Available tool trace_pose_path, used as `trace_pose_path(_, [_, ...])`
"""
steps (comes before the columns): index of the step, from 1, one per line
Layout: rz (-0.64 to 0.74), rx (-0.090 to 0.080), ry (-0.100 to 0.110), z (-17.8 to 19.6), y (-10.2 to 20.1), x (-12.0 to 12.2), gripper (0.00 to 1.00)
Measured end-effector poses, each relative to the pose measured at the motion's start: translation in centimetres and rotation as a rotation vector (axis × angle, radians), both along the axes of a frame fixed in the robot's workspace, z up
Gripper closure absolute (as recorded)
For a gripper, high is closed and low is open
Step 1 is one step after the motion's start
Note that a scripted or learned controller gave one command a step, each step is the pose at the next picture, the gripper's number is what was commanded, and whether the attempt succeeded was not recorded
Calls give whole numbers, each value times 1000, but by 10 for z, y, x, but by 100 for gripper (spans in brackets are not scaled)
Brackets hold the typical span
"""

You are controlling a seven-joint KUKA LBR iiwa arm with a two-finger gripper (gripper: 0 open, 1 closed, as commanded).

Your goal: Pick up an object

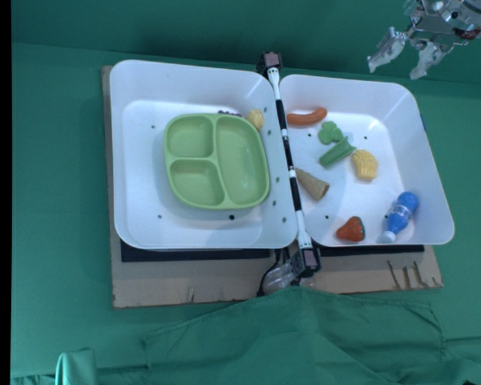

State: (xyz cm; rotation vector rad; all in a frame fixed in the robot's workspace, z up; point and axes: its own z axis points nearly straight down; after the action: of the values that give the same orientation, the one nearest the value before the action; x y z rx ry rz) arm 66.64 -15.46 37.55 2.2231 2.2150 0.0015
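A rumpled green cloth [305,339] fills the bottom of the frame, nearest the camera, overlapping a sheet of cardboard [184,283] that carries two shallow white bins. The left bin [136,95] holds a light green divided plate [216,161] with a small yellow piece [256,119] just beside its upper right corner. The right bin [409,111] holds toy foods, well apart from each other: a sausage [307,116] lying roughly level near the upper left, a broccoli piece [334,143], a corn cob [365,164], a cone [312,183] pointing up and left, a strawberry [352,229], and a blue and white bottle [400,215] at lower right, its long axis slanting from upper right down to lower left. The gripper [406,57] hangs at the upper right corner of the frame, above the right bin's far rim, fingers spread apart and holding nothing. No object is picked yet. The round bottle would likely roll from a pinch along its length, and the bin's sloped wall beside it may block a finger.
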Motion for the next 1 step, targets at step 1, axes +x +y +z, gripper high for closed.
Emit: trace_pose_path(1, [0,0,0,0,0,0,0])
